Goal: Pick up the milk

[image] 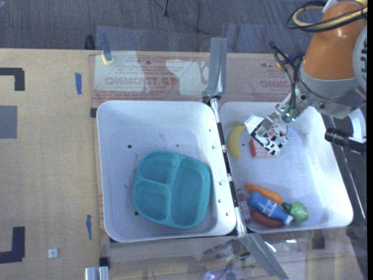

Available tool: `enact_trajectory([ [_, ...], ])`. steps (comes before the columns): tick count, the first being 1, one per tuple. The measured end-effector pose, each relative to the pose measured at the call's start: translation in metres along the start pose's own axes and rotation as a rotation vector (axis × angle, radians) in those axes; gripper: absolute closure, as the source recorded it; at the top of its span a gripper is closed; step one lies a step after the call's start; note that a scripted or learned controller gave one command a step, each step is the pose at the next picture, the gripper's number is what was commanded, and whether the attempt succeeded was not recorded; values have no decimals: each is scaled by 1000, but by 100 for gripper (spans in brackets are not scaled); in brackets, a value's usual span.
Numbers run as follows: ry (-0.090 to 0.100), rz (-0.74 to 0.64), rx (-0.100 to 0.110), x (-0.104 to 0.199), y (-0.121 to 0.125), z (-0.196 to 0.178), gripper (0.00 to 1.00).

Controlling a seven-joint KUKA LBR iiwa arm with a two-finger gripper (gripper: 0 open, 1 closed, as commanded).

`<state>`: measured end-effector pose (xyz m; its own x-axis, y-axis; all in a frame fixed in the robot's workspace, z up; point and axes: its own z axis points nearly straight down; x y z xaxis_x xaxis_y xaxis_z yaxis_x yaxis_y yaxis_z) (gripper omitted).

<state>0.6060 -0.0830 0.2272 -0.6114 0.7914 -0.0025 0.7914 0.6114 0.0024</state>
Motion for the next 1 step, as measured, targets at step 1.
enact_trajectory([
  [1, 2, -109, 1, 82, 19, 4, 100],
])
